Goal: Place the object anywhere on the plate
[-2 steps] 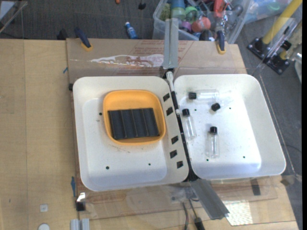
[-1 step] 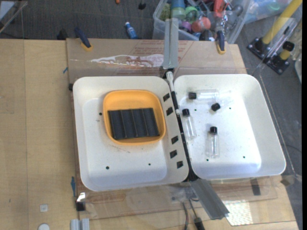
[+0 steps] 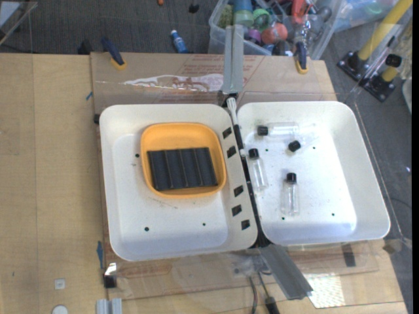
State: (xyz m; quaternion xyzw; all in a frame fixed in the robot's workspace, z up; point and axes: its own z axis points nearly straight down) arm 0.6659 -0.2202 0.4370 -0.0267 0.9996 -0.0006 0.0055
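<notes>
An orange plate (image 3: 152,139) lies in the left white bin (image 3: 124,221). A black ribbed rectangular object (image 3: 182,168) rests flat on the plate, covering most of its middle. In the right bin (image 3: 353,195) lie several clear glass vials with black caps: one near the divider (image 3: 256,169), one in the middle (image 3: 289,191) and one toward the back (image 3: 278,130).
A loose black cap (image 3: 294,146) sits in the right bin. Black clips (image 3: 236,190) line the divider between the bins. A clear tub of colourful toys (image 3: 275,12) stands behind the bench. A grey metal strip (image 3: 232,61) stands at the back of the divider.
</notes>
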